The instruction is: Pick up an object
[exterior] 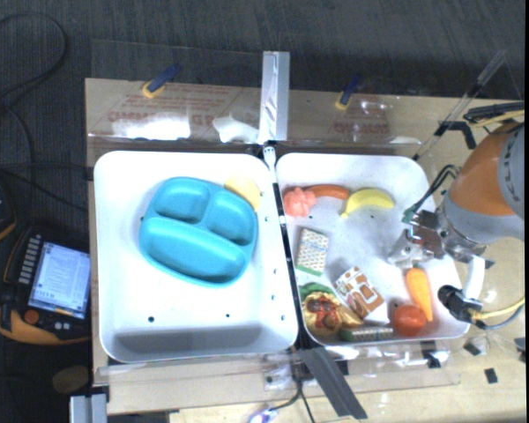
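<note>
Camera view gives me both shallow white bins on the table: the left white bin (115, 324) carries a blue divided plastic tray (199, 228) with a small yellow piece (243, 189) at its upper right corner, and the right white bin (397, 170) holds the clutter I have to choose from. My claw (420, 238) sits low over the right side of that bin, just above the orange plastic carrot (419, 293), with the yellow toy banana (368, 201) up and to its left. I cannot tell from this angle whether the claw is spread or closed, and I see nothing caught in it. Also in the bin are a pink toy (298, 202), a checked card (313, 249), a patterned orange-and-white packet (360, 291) and a red tomato-like ball (408, 319). My judgement: nothing is lifted yet; the grasp itself and the raise are left.
</note>
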Tool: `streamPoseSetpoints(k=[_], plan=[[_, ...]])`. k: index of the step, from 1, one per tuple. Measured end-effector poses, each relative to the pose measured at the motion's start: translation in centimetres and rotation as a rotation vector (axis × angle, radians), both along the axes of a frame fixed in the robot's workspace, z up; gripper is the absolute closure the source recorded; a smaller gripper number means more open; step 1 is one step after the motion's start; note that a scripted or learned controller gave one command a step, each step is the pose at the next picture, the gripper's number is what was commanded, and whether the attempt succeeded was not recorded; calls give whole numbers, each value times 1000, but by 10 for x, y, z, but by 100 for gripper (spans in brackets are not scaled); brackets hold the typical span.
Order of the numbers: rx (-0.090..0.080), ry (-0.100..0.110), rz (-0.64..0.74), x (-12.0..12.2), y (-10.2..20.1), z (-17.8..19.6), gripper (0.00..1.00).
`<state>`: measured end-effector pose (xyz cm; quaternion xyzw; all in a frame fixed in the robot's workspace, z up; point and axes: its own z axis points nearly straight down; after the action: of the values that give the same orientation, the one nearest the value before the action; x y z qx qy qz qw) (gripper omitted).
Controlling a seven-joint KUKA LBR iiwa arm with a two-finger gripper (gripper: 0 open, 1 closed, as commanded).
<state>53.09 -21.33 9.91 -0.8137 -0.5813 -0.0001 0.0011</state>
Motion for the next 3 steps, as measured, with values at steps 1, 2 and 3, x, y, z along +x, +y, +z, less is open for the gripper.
streamPoseSetpoints(k=[1, 2, 3], plan=[[-2, 1, 53, 1, 11, 16, 100], [1, -25, -36, -36, 5, -6, 100], [-1, 3, -213, -47, 5, 7, 100]])
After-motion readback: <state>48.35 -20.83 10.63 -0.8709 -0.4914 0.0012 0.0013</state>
